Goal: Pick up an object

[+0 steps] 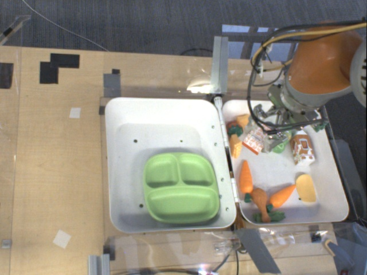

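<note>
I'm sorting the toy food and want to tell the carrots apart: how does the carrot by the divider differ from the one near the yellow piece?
The left carrot lies nearly upright in the view; the right carrot lies slanted. The left carrot sits beside the bin wall; the right carrot almost meets the yellow piece. Both are orange, with green ends toward the bin's front.

no lettering comes through clearly anywhere here. the small red-and-white packet in the right bin carries some print, but it's too blurred to make out. the brown-and-white carton beside it shows a pattern, no legible words.
</note>
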Robot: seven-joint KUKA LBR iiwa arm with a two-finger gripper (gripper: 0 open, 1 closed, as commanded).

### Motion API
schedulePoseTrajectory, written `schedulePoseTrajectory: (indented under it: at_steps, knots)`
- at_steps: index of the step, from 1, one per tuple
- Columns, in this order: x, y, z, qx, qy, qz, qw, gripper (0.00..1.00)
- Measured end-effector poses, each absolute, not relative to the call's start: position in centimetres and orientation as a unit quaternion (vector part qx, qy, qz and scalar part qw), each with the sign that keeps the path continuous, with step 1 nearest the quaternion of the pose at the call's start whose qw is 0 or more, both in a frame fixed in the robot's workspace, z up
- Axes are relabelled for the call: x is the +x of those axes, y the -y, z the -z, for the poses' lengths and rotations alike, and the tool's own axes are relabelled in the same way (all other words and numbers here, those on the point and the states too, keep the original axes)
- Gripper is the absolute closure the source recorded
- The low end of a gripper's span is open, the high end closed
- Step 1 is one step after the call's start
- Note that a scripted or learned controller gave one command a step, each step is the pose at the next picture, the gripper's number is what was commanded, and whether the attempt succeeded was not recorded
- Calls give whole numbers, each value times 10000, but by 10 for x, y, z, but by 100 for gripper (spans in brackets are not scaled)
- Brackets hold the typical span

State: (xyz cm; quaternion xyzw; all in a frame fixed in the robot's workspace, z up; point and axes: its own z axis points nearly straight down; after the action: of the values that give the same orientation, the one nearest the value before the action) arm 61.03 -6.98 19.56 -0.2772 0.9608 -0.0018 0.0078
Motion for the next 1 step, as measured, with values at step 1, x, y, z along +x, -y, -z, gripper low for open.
schedulePoseTrajectory:
  at_steps: [1]
  knots:
    - [672, 70, -254, -2213, -9752, 6, 66, 100]
